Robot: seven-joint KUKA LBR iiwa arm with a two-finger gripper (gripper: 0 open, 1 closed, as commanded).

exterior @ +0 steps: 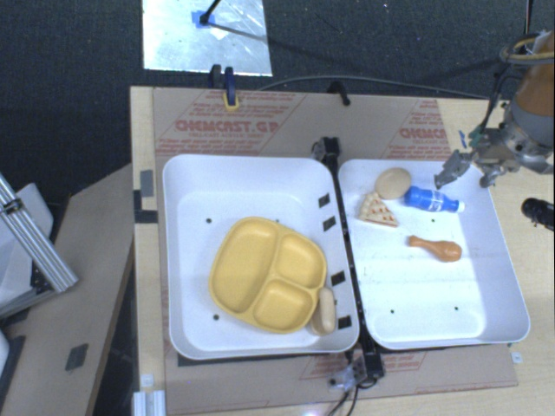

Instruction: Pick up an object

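Objects for picking are spread over both white bins, and none has been lifted yet. Taking the black divider [342,250] between the bins as the landmark: well to its left, in the left bin [186,189], a yellow compartment tray [267,274] lies flat. A small beige bread roll [325,310] sits against the tray's lower right corner, just left of the divider.

Just right of the divider, in the upper part of the right bin [503,319], a tan waffle-like wedge [379,210] lies flat, with a round beige disc [393,182] touching or nearly touching it from above. Further right a blue bottle [431,200] lies on its side, and below it a brown drumstick-shaped toy [436,248] lies well apart from the divider.

Farthest right, the gripper [469,172] hangs over the bin's upper right edge, near the bottle's far end. Its two fingers look spread, with nothing between them, so I would call it open and empty-handed.

As I judge it, the task is at its start: the arm is poised above the right bin but no grasp has been made. Still to come are the descent, the closing on one item, most likely the bottle, and the lift.
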